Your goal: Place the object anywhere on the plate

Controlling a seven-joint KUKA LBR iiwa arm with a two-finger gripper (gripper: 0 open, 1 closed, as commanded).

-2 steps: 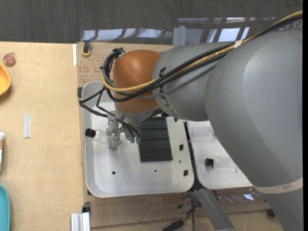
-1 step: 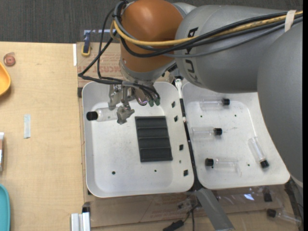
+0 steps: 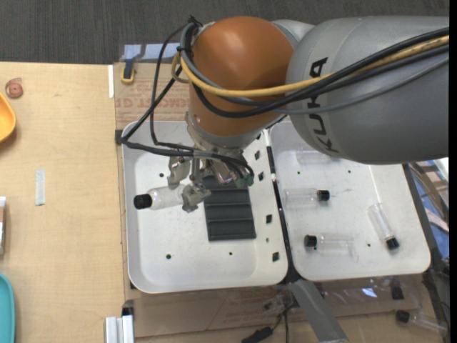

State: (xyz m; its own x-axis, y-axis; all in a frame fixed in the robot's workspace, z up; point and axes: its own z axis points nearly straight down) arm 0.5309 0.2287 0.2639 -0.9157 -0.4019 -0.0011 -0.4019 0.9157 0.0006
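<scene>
Pale wooden surface [image 3: 64, 249], two white bins side by side. Hand [image 3: 187, 188] low over the left bin [image 3: 178, 266], near its middle; open or closed, cannot tell. Clear capped tube [image 3: 161, 199] lies flat in that bin, clear end right at the hand, black cap pointing away left. Right bin [image 3: 357, 263]: three similar tubes [image 3: 330, 243], well apart.

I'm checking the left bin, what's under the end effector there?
A clear tube with a black cap lies under the end effector, beside a black ribbed plate. The arm hides the far end of the bin.
</scene>
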